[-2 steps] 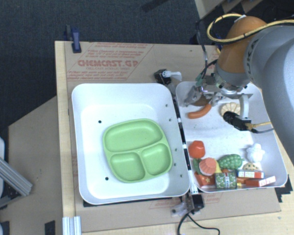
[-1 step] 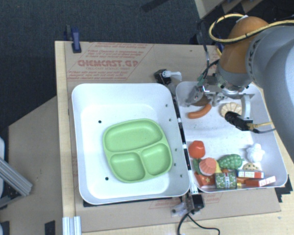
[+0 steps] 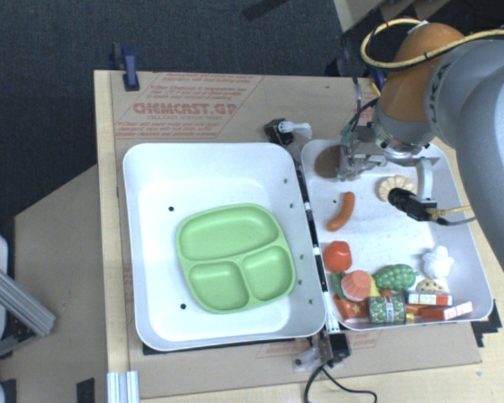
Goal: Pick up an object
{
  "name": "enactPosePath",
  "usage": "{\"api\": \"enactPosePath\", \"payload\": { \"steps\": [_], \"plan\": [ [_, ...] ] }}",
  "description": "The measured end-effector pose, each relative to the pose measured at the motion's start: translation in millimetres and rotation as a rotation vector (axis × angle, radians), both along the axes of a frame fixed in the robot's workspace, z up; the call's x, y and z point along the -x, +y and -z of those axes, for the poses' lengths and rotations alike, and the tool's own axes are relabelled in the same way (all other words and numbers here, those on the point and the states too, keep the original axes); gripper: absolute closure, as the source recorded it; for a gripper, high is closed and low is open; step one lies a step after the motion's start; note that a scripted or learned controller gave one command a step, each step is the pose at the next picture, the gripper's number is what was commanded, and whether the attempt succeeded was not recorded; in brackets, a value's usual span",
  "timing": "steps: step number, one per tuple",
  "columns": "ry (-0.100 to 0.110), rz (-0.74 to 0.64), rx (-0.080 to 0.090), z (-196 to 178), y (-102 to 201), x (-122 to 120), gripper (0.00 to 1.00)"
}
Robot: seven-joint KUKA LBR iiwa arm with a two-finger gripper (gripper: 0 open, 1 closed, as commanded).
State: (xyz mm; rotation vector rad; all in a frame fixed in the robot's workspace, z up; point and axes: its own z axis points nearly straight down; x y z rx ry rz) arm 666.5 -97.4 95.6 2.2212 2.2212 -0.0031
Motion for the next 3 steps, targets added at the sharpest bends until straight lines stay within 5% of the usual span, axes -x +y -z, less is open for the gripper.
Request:
{"api": "enactPosePath", "payload": {
  "steps": [1,2,3],
  "plan": [
    [0.008,0.000,0.002,1.4,-1.6,1.8,0.00],
    [0.005,0.002,-0.003,11.7,5.5,41.4,0.00],
    [-0.001,0.002,-0.002,0.5,5.3,39.0,1.00]
  ]
}}
